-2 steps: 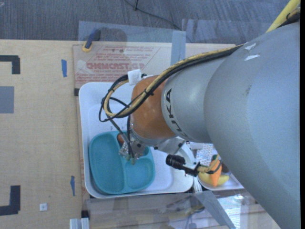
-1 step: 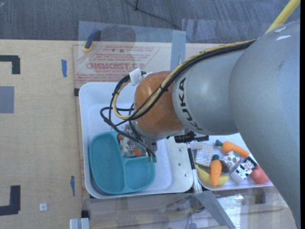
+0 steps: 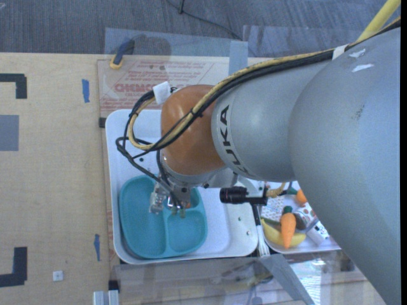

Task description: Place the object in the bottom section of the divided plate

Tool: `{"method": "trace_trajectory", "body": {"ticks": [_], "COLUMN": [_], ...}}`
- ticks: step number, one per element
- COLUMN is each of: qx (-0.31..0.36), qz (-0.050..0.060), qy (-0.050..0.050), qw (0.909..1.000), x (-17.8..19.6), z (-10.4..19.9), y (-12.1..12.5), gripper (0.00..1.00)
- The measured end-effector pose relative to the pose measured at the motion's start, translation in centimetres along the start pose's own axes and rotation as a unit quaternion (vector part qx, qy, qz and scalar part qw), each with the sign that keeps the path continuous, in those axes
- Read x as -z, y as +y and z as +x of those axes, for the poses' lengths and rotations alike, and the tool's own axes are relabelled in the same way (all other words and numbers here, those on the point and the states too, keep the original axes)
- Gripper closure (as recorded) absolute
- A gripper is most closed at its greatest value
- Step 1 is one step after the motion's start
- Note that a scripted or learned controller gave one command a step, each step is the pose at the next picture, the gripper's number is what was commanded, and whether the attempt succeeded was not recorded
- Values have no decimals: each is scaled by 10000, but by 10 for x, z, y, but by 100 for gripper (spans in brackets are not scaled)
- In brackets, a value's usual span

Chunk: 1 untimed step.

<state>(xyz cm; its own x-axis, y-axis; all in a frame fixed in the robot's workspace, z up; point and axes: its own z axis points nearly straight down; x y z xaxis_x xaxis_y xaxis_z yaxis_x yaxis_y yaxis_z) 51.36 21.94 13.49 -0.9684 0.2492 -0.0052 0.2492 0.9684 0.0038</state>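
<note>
Hand (image 3: 170, 203) over divided plate (image 3: 143, 234) — object's axis unclear

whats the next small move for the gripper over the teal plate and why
Probably lower slightly and release. The gripper hangs over the teal divided plastic plate in the left white bin, near the divider ridge. Whether it holds anything is unclear, and which section counts as bottom is hard to tell.

A glossy teal plastic divided plate (image 3: 143, 234) sits in a smooth white plastic bin (image 3: 117, 145). The arm's (image 3: 305, 126) grey casing has a satin sheen; the bench (image 3: 51, 189) looks like matt, pale wood.
</note>
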Motion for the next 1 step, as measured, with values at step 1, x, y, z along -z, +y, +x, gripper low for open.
{"method": "trace_trajectory", "body": {"ticks": [1], "qx": [2982], "qz": [-27], "qy": [-88], "qw": [9545], "x": [-37], "z": [20], "y": [1], "gripper": [100]}}
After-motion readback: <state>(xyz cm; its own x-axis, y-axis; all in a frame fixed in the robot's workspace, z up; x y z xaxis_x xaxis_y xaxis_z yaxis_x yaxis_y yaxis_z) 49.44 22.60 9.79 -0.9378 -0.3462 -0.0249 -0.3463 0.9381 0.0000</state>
